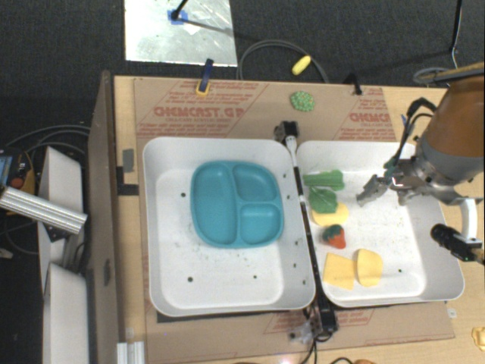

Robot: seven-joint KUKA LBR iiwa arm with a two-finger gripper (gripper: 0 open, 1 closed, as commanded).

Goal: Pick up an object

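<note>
We see the arm's grey two-finger jaws (377,189) hanging over the right white plastic bin (439,279), nothing visibly between them; whether they are spread we cannot tell. We judge they are poised above the toy food bunched at that bin's left side: two green pieces (324,189), one yellow lump (331,215), one red-and-green piece (335,236), two yellow slabs (354,269). The left bin (170,279) holds one blue divided tray (236,204).
</note>
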